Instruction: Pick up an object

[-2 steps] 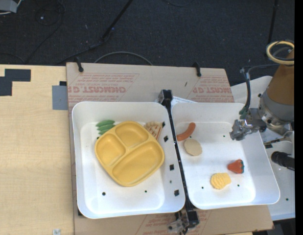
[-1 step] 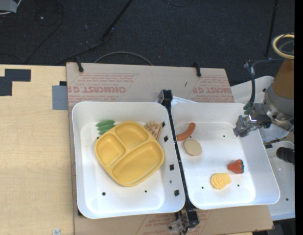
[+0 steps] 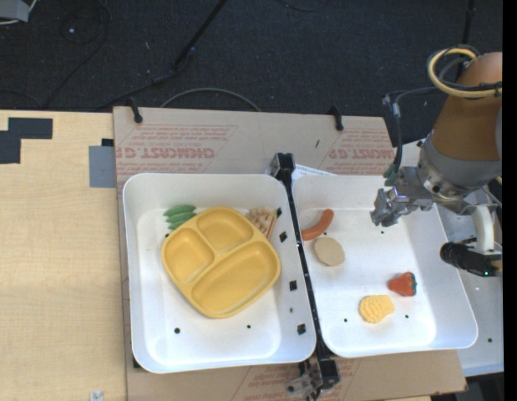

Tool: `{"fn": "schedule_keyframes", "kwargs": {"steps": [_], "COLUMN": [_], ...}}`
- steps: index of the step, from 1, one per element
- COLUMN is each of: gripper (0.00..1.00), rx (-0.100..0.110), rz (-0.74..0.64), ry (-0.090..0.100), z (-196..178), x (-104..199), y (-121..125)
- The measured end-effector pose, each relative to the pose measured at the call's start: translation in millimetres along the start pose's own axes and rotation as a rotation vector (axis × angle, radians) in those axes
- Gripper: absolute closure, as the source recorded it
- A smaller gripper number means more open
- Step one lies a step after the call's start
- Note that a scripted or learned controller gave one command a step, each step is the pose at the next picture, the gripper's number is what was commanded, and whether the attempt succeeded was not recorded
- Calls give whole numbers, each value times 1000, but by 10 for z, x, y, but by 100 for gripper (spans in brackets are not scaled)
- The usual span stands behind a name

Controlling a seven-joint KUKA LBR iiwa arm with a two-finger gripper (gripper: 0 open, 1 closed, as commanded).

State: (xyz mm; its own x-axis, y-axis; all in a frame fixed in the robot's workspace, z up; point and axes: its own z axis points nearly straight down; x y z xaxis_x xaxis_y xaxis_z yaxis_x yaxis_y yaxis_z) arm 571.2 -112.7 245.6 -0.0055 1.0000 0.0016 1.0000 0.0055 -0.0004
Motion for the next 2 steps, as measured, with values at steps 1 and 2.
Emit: {"fn": "schedule_keyframes", "kwargs": {"steps": [1, 2], "gripper": [100, 100], "rx": [4, 5], "rz": [1, 1], "ry": [1, 0], "z": [139, 232], "x": [552, 999], "y": [72, 139]}}
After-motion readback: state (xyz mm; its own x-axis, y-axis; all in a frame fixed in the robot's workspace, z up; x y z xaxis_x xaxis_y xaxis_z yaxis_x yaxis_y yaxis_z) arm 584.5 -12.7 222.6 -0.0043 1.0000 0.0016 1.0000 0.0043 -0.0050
